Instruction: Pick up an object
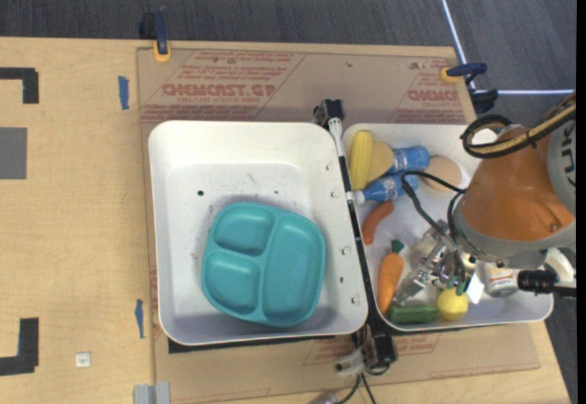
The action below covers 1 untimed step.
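Over the right bin (540, 312), just beside the carrot (390, 276), your gripper (434, 267) hung low among the toy food; you could not tell how it was set or whether it touched anything. You saw the carrot lying free on the bin floor, long axis near upright in view, green top away from you, beside the teal plate's (265, 262) bin.

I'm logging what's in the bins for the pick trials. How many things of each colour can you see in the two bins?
Teal: 1, plate
Yellow: 2, corn, lemon
Orange: 2, carrot, pepper
Blue: 1, bottle
Green: 1, cucumber
Tan: 1, egg
Total: 8; the arm hides part.
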Tool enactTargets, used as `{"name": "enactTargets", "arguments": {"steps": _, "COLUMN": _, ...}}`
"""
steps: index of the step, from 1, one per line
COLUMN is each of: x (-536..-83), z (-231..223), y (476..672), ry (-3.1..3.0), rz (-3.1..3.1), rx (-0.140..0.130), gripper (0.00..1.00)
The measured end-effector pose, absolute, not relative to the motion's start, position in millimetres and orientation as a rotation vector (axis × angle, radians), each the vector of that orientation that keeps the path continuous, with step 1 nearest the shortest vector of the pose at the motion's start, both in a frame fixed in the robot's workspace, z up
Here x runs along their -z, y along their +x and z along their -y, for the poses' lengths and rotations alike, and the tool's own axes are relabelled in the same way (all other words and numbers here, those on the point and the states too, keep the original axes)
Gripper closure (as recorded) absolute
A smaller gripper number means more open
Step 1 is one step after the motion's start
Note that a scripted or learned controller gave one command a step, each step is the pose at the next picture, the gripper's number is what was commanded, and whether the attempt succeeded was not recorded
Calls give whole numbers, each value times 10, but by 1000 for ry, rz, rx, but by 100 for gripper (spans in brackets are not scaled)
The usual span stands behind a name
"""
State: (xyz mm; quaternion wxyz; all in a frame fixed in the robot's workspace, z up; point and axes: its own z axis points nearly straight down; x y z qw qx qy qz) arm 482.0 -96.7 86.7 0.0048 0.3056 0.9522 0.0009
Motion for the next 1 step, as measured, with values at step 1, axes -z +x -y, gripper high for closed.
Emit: {"name": "enactTargets", "arguments": {"steps": 1, "x": -866, "z": 967, "y": 4820, "ry": 957, "rz": -2982, "rx": -3, "gripper": 0}}
